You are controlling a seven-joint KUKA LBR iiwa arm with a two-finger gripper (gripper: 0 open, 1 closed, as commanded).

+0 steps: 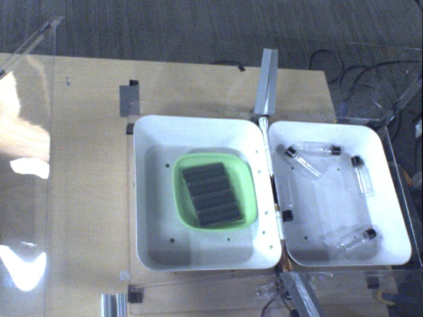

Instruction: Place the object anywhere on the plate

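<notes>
Your objects are clear vials point(305, 160) in the right bin point(390, 243): light, slick, probably fragile. Grip one mid-body, then carry it to the green plate point(182, 203). I cannot tell the fingers' state.

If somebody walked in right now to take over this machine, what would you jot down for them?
Gripper: nothing to report from this camera.
Left bin: green plate with a dark ribbed block lying on it.
Right bin: clear tubes with black caps, one near the top, one at the right, one at the bottom.
Done: the block looks placed.
Left: confirm which object was meant.
</notes>
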